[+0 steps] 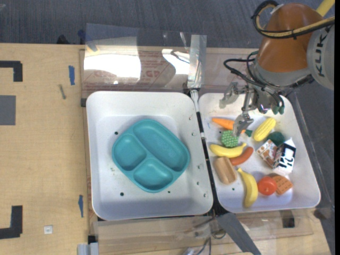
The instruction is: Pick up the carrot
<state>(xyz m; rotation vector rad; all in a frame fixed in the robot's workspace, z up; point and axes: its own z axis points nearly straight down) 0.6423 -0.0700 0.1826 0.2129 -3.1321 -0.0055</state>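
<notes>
Wooden surface (42, 158) carries two shallow white bins side by side. Nearest the camera, in the right bin (308, 195), lie a yellow banana (248, 187), a tomato (267, 186) and a piece of bread (224, 170). Just beyond them sit a red sausage (243, 156) touching a second banana (226, 151), with a small printed carton (270, 153) to their right. The left bin (101, 116) holds a teal divided plate (151, 154). Farther back in the right bin, a green broccoli piece (230, 138) rests near the carrot (223, 123), which lies by the bin's left wall, and a corn cob (264, 128) lies to the right. The gripper (243, 125) hangs just right of the carrot, fingers apart, nothing between them. Behind rises the grey arm's orange band (287, 39).
</notes>
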